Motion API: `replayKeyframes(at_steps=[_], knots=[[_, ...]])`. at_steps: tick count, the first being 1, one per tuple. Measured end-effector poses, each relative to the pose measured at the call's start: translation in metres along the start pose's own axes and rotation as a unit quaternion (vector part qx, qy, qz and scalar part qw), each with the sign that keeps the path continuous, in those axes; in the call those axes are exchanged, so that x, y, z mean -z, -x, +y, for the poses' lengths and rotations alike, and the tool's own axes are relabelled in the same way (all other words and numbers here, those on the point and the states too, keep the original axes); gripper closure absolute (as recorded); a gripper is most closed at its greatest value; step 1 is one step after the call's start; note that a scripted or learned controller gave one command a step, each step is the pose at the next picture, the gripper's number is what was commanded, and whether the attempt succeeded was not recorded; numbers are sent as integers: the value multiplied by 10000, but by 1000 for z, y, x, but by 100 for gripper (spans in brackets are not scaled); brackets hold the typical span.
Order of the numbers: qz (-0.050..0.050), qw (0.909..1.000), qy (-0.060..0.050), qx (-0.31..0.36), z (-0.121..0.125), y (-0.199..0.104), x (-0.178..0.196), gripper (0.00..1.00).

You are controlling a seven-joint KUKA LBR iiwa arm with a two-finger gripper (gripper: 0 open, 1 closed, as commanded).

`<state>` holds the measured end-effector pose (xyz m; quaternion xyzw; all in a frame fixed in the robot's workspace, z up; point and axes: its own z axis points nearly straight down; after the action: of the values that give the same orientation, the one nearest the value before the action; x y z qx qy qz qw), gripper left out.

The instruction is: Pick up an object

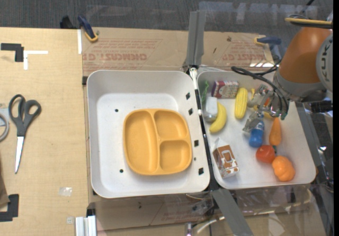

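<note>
The right bin [296,177] holds several small items: a banana [219,118], a yellow corn cob [241,102], a white bottle [212,106], a red-and-white packet [225,89], a blue piece [256,137], an orange carrot [275,132], a red tomato [265,153], an orange fruit [283,168] and a brown-and-white carton [225,160]. My gripper [260,107] hangs low over the middle of this bin, between the corn cob and the carrot, just above the blue piece. The arm's orange band [302,57] rises behind it.
The left bin [106,97] holds a yellow divided plate [157,141]. Scissors [22,124] lie on the wooden bench far left. A blue clamp [87,27] sits at the cardboard's back edge. A grey divider bar [195,39] stands between the bins.
</note>
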<state>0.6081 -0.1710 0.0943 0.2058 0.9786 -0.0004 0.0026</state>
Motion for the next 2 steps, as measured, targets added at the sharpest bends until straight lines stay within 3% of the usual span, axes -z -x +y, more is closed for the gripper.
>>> replayKeyframes(at_steps=[1,2], knots=[[-30,10000,0,24,2,1,11,100],[0,9985,-1,-546,33,-15,113,100]])
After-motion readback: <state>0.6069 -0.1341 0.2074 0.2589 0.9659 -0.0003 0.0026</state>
